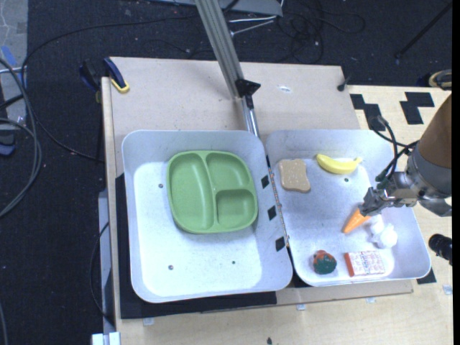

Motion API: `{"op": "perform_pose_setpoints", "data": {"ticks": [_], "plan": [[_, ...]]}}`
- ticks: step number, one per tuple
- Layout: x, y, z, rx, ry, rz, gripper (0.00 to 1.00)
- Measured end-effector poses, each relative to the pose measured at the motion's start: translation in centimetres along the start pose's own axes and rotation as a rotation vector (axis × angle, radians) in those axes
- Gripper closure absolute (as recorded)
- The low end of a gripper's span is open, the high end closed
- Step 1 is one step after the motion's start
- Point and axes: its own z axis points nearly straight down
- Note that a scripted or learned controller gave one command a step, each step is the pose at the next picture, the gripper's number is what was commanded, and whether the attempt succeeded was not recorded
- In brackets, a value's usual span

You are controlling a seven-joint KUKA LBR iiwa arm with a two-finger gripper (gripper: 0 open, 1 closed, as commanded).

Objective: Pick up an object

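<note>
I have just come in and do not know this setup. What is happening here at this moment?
A robot arm reaches in from the right over the right bin. Its gripper is low, right at the orange carrot, beside a small white object. The banana, toast slice, red-green ball and red-white packet lie untouched. The green divided plate sits in the left bin.

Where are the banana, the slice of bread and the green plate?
banana [338, 164], camera view, middle of its yellow body.
slice of bread [294, 176], camera view, centre of its face.
green plate [185, 185], camera view, floor of its left compartment.
</note>
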Motion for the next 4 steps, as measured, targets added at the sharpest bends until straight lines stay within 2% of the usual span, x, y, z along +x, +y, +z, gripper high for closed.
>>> {"op": "perform_pose_setpoints", "data": {"ticks": [1,2,4], "plan": [[0.0,0.1,-1.9,0.001,0.000,0.000,1.00],[4.7,1.3,-2.8,0.002,0.002,-0.005,1.00],[13.8,4.0,-1.8,0.004,0.003,-0.004,1.00]]}}
